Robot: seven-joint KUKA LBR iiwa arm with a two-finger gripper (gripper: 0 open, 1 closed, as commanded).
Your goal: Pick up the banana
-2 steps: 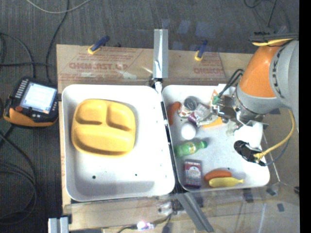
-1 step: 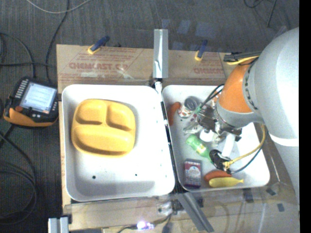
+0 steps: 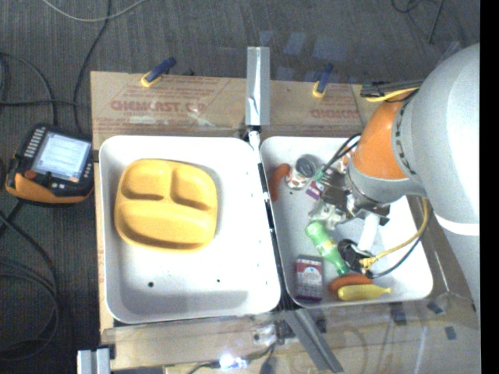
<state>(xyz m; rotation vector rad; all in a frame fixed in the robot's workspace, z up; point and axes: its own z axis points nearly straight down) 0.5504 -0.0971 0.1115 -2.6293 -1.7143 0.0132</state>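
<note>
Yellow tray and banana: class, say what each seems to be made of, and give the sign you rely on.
Yellow tray: likely moulded plastic, matt, with smooth rounded compartments. Banana: probably a plastic toy, given its even yellow and slight sheen, though the picture is too small to be sure.

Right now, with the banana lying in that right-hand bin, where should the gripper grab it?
Probably mid-body, coming straight down, fingers closing across its narrow width. The banana lies flat and lengthwise along the right bin's near wall, an orange carrot-like piece touching its far side, so space is tight.
</note>
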